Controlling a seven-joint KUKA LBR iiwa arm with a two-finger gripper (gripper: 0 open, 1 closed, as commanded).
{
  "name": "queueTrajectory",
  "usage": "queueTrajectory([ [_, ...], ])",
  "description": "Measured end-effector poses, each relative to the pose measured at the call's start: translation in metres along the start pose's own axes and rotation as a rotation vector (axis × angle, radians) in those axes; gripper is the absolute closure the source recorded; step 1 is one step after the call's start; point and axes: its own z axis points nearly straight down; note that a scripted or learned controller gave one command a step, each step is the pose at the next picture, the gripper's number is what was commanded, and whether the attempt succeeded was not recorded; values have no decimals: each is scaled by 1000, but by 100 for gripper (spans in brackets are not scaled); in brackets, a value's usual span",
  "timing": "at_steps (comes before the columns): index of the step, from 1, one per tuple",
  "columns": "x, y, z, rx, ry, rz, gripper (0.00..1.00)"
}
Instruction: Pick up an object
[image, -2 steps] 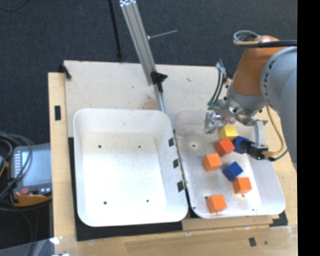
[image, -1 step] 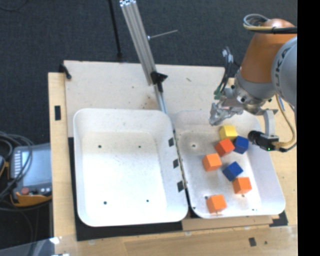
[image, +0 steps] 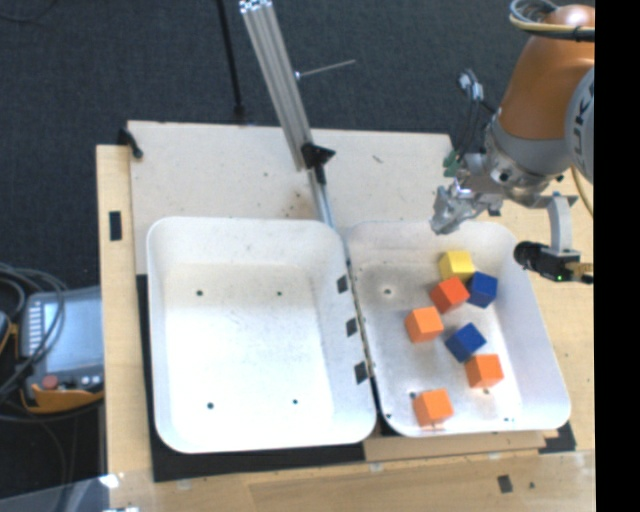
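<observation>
My gripper (image: 452, 215) hangs at the upper right of the frame, over the right bin's (image: 530, 400) top edge; whether it is clenched or released I cannot tell. Below it, apart, lie a yellow cube (image: 457, 264), two blue cubes (image: 482, 289) (image: 465, 341) and four orange ones (image: 450, 294) (image: 424, 324) (image: 484, 370) (image: 433, 407).

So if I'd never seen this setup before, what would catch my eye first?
Probably the bright cubes in the right bin: a yellow cube at the far end, with blue and orange ones scattered toward the near edge. Next, the arm's orange band at the upper right, with its gripper hanging just above that bin's far rim, close to the yellow cube.
</observation>
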Motion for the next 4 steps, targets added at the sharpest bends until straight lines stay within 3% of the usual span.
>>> queueTrajectory([
  [2,101,20,20,5,1,-1,100],
  [4,200,19,33,9,0,0,100],
])
